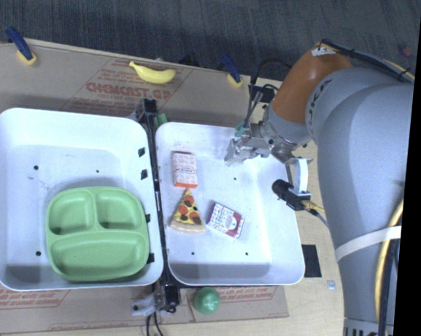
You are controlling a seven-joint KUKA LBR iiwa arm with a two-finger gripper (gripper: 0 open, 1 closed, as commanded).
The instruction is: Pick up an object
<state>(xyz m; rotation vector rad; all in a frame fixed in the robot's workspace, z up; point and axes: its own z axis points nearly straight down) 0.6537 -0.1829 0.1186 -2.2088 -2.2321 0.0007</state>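
Cardboard [93, 87] covers the desk [306, 333] beneath two white bins set side by side. The left bin [22, 140] holds a green divided tray [99, 232], lying toward its near side. The right bin [277, 242] holds three small things near its left half: a pink-and-white snack pack [184, 169] farthest back, a toy pizza slice [187, 212] just in front of it, and a red-and-white carton [225, 220] just right of the slice, tilted. The slice and the carton lie close together, while the snack pack sits a little apart from both.

The arm [345, 139] reaches in from the right, its orange band [302, 84] above the wrist. The gripper [245, 150] hangs over the back part of the right bin, to the right of the snack pack and apart from all three things. Whether its fingers are spread or closed cannot be told at this angle, and nothing can be seen between them.

A yellow banana [153, 71] lies on the cardboard behind the bins, near the back edge. A green ball [206, 300] rests on the cardboard in front of the right bin, just outside its near wall. Blue clamps [21, 45] pin the cardboard at the back corners.
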